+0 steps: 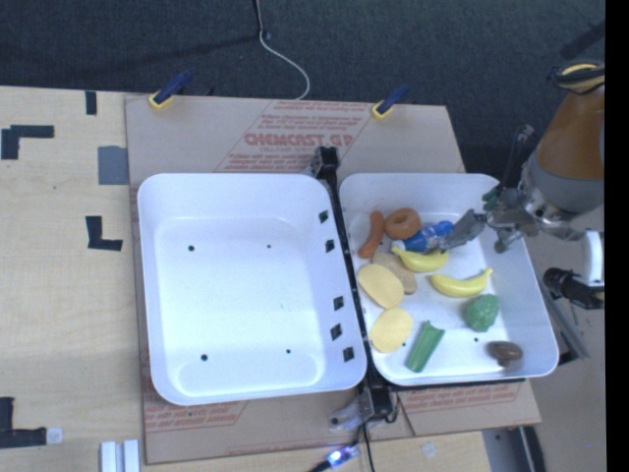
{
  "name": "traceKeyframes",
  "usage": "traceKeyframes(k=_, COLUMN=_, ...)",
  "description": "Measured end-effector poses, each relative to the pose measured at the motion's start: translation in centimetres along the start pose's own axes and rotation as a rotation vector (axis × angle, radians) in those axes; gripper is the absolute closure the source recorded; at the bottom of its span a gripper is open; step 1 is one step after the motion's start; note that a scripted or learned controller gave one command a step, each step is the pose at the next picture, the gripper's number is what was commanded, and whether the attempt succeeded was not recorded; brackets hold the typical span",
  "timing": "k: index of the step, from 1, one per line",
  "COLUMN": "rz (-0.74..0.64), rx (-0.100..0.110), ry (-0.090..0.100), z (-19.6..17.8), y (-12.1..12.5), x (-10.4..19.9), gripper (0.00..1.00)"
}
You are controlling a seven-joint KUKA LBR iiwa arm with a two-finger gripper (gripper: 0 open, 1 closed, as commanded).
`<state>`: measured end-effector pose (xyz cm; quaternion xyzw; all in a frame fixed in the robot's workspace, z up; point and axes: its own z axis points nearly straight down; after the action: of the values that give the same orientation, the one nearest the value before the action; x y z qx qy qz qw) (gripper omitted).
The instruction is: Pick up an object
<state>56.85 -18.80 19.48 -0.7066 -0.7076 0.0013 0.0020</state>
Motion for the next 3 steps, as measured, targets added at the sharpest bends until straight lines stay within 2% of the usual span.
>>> traceKeyframes(k=1, rz=-0.002, rx=0.003, ry=-0.001, z=11.9, y=6.4, x=-1.0, gripper=0.00)
traceKeyframes(k=2, rz=-0.003, rx=-0.001, ry=-0.003, z=10.3, y=6.5, x=-1.0, gripper=1.00)
traceKeyframes(k=3, rz=-0.001, rx=0.031, ry=-0.003, z=11.5, y=9.4, x=6.1, gripper=1.00)
